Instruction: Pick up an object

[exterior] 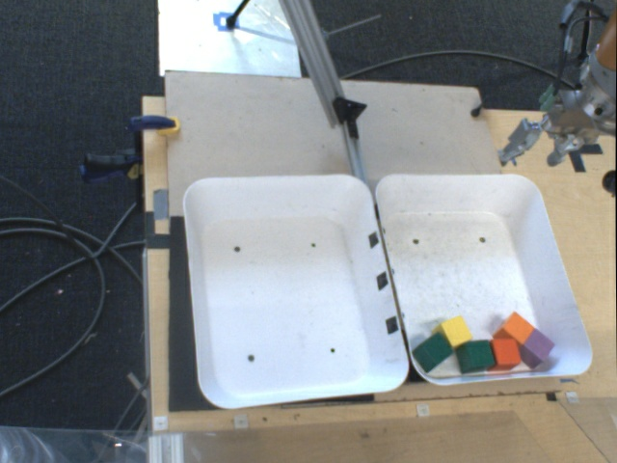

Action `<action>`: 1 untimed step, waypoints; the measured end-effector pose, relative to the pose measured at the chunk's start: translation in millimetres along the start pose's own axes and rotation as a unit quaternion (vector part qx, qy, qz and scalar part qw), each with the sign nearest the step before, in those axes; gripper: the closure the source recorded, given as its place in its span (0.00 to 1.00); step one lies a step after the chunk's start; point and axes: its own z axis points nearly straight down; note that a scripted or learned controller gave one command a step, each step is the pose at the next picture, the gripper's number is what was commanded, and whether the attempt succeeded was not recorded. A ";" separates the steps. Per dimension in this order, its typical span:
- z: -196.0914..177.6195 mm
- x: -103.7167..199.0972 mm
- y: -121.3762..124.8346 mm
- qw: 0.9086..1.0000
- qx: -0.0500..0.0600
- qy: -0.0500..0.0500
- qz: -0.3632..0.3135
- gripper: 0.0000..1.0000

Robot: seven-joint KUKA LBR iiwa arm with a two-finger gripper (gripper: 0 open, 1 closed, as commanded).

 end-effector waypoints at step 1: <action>-12.2 -0.1 1.1 1.000 -0.003 -0.001 -0.002 1.00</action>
